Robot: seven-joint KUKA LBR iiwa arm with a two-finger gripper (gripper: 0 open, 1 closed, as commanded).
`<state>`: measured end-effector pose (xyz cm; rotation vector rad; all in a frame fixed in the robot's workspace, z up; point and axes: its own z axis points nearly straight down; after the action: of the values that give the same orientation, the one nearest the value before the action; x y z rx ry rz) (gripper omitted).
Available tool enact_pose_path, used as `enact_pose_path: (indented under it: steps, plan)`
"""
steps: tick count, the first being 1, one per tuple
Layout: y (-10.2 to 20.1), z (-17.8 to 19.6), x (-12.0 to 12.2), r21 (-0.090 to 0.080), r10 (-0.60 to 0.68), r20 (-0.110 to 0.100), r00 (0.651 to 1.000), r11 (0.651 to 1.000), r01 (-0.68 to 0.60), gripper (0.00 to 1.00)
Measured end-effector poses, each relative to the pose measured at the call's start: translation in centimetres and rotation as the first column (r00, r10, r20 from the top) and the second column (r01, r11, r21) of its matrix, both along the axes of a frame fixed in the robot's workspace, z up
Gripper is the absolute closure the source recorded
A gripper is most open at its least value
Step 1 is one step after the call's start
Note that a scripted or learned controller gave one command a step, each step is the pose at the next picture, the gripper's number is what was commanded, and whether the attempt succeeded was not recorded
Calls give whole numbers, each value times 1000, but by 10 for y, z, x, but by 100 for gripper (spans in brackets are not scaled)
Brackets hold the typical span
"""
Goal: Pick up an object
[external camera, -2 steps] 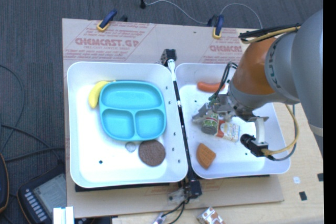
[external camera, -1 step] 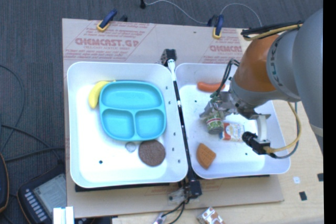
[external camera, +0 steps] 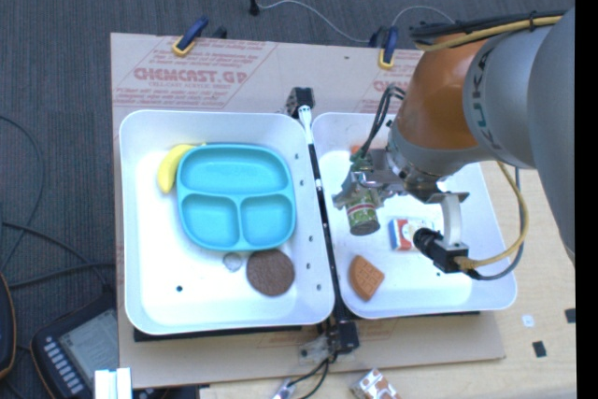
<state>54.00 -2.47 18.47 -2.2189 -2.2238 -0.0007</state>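
In the right bin (external camera: 486,294), my gripper (external camera: 359,193) hangs low over the left part, just right of the divider. A small can with a green label (external camera: 363,219) sits directly beneath its tip, touching or nearly touching it. The wrist hides how the gripper meets the can. A small red, white and blue box (external camera: 402,234) lies just right of the can. An orange waffle-like piece (external camera: 366,277) lies near the bin's front. A small red object (external camera: 357,149) peeks out behind the gripper.
The left bin (external camera: 140,294) holds a blue divided plate (external camera: 238,196), a banana (external camera: 168,166) at its left, a brown round disc (external camera: 271,273) and a small grey item (external camera: 232,263). The grey and orange arm (external camera: 467,98) covers the right bin's back. A black cable connector (external camera: 439,252) hangs by the box.
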Motion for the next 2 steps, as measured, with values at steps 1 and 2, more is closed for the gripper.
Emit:
enact_pose_path:
  steps: [1, 2]
  plan:
    - [-1, 9, 0, 0, 0, -2, 1000, 1000, 0, 100]
    - [0, 18, 0, 0, 0, -2, 1000, 1000, 0, 100]
